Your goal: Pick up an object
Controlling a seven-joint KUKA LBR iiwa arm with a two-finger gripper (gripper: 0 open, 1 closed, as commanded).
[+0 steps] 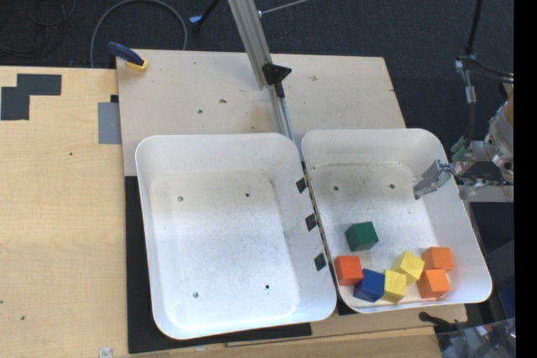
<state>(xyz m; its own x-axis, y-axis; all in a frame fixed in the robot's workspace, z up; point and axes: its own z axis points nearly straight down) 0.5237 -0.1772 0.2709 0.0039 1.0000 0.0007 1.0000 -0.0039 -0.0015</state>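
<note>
The gripper (430, 179) hangs over the right rim of the right bin (369, 148), at about mid-depth, reaching in from the right edge of the scene. A grey finger tip points left and down over the bin floor; whether the fingers are open or closed cannot be told from this angle, and nothing is seen between them.

The blocks lie in the near half of that bin, all nearer than the gripper and to its left or below it. A green block (362, 236) sits alone, closest to the gripper yet well apart from it. Nearer still, 6 blocks cluster along the near rim: an orange block (348, 268) on the left, a blue block (370, 286) touching it, a yellow block (394, 284) just beside the blue, a second yellow block (411, 264) behind that, and 2 orange blocks (435, 272) pressed against the right corner.

The far half of the right bin's floor is bare white, giving room around the green block on every side. The left bin (168, 180) sits against the right one, their rims meeting at a central divide with 3 dark clips. Both rest on a pale wooden surface (201, 88), with a slanted aluminium rail (245, 12) rising behind.
</note>
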